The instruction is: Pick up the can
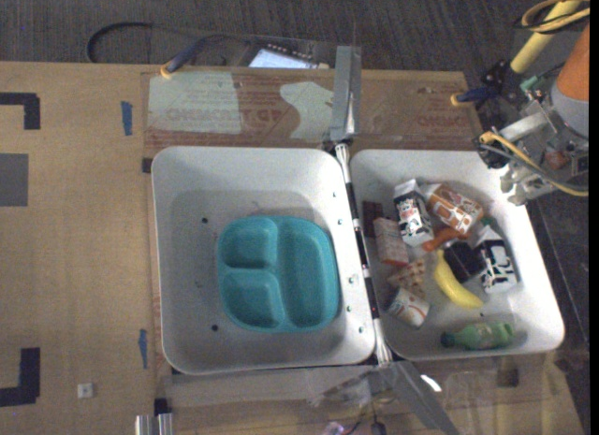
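Observation:
The right bin (547,307) holds a jumble of small items. A black-and-white can (498,268) lies near its right wall, beside a black block (461,260) and a yellow banana (456,285). My gripper (520,183) hangs over the bin's far right corner, up and to the right of the can and well apart from it. The grey arm with its orange band (576,82) comes in from the right edge, trailing yellow cables.
Also in the right bin are a small milk carton (410,215), an orange-and-white pack (454,209), a pink packet (389,241), a white cup (409,305) and a green bottle (477,334). The left bin (178,190) holds a teal divided plate (277,272).

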Available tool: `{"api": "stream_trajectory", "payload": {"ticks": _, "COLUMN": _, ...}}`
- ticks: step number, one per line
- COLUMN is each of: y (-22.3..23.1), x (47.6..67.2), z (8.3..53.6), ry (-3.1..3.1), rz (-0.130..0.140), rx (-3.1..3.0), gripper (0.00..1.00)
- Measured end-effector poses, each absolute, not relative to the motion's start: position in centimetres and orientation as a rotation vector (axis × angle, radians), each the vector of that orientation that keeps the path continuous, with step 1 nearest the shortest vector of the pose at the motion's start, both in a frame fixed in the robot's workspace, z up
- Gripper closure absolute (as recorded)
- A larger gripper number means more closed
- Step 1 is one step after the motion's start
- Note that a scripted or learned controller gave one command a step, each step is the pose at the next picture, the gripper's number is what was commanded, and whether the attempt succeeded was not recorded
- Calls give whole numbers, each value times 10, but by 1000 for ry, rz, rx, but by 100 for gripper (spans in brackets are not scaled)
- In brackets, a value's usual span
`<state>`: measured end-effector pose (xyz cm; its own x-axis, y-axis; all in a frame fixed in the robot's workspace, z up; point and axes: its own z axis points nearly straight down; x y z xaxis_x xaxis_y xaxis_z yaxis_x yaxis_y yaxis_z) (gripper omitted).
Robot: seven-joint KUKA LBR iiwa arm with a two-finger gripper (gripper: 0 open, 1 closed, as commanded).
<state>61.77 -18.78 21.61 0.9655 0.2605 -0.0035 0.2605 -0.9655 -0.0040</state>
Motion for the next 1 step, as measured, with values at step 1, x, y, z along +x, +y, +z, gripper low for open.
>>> {"api": "stream_trajectory", "payload": {"ticks": 1, "y": -222, "x": 622, "z": 335, "ry": -359, "rz": -2, "rx": -3121, "gripper": 100}}
